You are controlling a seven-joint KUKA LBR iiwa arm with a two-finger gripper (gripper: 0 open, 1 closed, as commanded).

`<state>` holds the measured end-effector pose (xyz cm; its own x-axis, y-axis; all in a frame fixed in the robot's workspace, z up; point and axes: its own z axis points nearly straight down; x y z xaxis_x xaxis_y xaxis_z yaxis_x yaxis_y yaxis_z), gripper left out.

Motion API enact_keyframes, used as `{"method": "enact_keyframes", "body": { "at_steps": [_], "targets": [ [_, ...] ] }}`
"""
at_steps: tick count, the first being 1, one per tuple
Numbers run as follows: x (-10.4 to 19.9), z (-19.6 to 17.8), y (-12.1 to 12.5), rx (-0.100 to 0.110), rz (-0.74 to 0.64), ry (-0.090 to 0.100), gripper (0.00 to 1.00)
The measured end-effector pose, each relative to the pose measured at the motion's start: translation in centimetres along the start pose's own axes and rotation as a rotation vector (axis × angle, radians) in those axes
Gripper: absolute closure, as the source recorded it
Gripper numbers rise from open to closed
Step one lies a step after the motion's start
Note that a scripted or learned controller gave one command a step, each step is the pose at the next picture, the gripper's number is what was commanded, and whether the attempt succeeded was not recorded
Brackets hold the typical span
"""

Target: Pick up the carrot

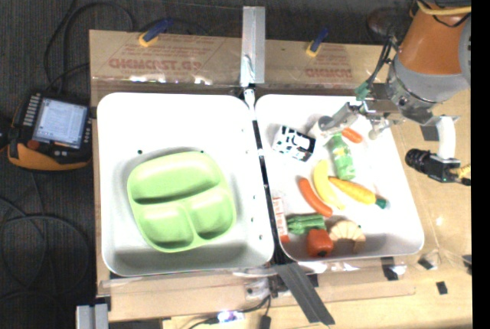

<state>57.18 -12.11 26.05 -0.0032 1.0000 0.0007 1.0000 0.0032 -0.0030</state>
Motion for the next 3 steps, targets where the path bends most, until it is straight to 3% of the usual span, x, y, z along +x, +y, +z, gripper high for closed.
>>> {"method": "enact_keyframes", "body": {
  "at_steps": [1, 2, 3],
  "targets": [
    [-7.2, 2.9, -6.0, -0.002, -0.339, -0.001, 0.0],
    [-9.3, 16.4, -4.2, -0.006, -0.189, 0.007, 0.0],
    [-9.3, 15.7, -4.2, -0.004, -0.188, 0.006, 1.0]
  ]
}}
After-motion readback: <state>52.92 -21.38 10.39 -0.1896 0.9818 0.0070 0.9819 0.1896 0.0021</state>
